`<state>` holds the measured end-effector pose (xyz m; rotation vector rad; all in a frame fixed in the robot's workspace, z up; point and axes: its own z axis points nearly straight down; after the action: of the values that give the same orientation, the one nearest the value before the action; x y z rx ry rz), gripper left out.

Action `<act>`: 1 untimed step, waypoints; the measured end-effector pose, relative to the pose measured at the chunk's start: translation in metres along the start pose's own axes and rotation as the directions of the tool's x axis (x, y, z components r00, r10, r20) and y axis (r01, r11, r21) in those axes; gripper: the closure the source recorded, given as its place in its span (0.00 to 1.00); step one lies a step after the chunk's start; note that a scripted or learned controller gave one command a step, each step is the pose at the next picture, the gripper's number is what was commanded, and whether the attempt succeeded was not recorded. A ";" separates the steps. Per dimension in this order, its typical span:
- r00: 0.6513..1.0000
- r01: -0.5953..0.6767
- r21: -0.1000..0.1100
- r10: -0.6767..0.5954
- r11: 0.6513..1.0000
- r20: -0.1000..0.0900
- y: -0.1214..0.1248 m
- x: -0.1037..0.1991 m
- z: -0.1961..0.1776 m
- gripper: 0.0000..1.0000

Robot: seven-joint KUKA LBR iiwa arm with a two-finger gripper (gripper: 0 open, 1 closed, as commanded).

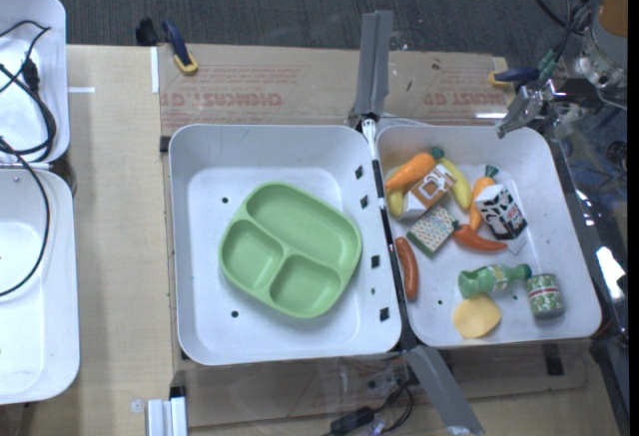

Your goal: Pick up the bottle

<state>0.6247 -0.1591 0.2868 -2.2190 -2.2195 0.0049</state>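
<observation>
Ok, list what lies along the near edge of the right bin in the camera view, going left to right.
Red sausage → yellow chip-like piece → green bottle → small green can.

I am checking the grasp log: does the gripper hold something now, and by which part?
Nothing is held. The gripper is above the right bin's far edge, apart from the bottle.

Wooden bench point(110, 175), two white bins point(190, 254) point(569, 309) side by side, blue-yellow clamp point(178, 47)
</observation>
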 end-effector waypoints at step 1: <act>0.999 0.048 0.000 -0.048 0.999 0.000 -0.040 0.014 0.136 0.00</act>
<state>0.5837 -0.1449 0.1513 -2.1653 -2.2718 0.0045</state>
